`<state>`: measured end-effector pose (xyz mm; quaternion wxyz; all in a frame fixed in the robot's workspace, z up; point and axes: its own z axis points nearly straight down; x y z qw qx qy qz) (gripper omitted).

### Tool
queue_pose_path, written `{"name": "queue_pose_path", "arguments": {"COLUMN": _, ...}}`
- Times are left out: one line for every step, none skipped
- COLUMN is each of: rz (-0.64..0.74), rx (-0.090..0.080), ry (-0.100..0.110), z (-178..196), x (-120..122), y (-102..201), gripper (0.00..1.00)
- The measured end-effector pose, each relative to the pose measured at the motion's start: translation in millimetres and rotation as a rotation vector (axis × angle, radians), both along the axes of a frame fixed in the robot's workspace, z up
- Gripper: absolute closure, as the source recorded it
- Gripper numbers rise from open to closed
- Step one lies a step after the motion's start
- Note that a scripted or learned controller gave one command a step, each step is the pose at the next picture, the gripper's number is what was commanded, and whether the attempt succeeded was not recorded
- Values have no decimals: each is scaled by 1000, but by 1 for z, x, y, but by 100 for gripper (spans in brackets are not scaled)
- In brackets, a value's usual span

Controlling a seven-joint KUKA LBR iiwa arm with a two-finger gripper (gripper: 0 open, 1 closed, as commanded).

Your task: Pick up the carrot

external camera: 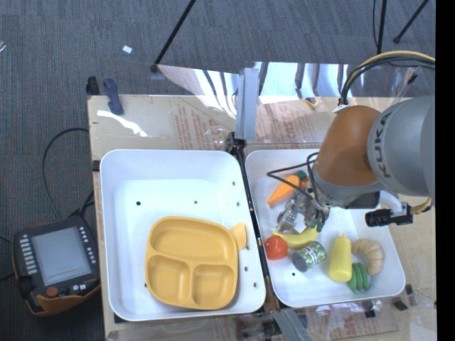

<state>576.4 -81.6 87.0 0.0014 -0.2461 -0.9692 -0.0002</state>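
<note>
Left of the pincer, the yellow tray looks like smooth, matt plastic. Both white bins look glossy. The desk behind is brown cardboard under shiny clear film. The carrot beside looks like smooth plastic.

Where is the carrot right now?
The carrot lies in the right bin, near its upper left corner, just above and left of the gripper, with the tomato and banana further toward the front.
</note>
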Motion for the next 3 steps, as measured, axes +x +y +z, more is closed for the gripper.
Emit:
{"name": "queue_pose_path", "arguments": {"rz": 1, "rx": 0, "ry": -1, "z": 0, "x": 0, "y": 1, "gripper": 0}}
{"name": "queue_pose_path", "arguments": {"rz": 4, "rx": 0, "ry": -2, "z": 11, "x": 1, "y": 1, "gripper": 100}}
{"name": "queue_pose_path", "arguments": {"rz": -117, "rx": -1, "ry": -3, "z": 0, "x": 51, "y": -7, "gripper": 100}}
